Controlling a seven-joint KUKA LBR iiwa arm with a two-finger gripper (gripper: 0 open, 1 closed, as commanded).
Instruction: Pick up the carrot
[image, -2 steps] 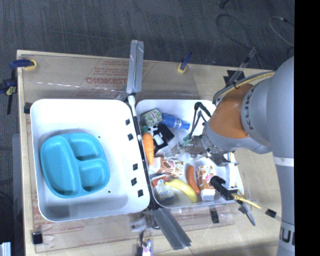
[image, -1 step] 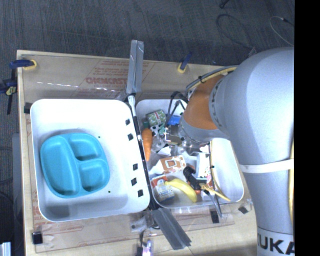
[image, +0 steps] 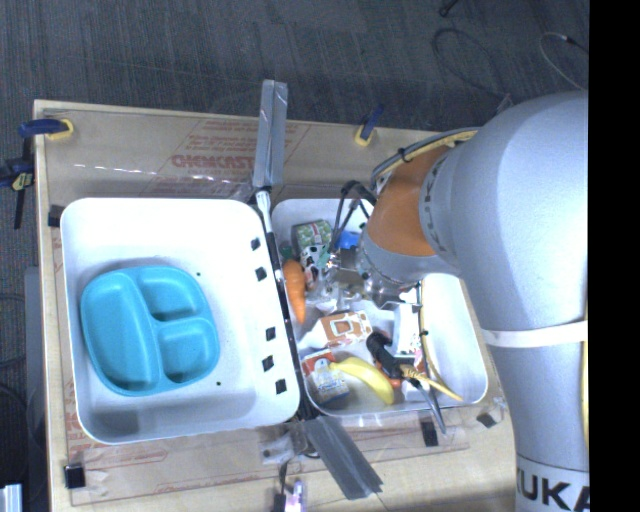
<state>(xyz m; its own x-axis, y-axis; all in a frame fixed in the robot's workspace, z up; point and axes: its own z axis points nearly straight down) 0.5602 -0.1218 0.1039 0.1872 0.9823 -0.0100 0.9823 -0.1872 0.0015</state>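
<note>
The big grey arm (image: 530, 290) fills the right side, closest to the camera, with its orange band (image: 400, 215) bending down over the right bin (image: 470, 330). The gripper (image: 335, 280) sits low in the clutter; can't tell how its fingers stand. The carrot (image: 295, 288) lies along that bin's left wall, just beside the gripper. A banana (image: 365, 378) lies at the near end. The left bin (image: 150, 420) holds a blue divided tray (image: 148, 328).

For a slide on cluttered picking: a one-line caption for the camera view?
KUKA arm's hand reaches into the cluttered right bin beside the carrot; blue tray in the left bin.
</note>
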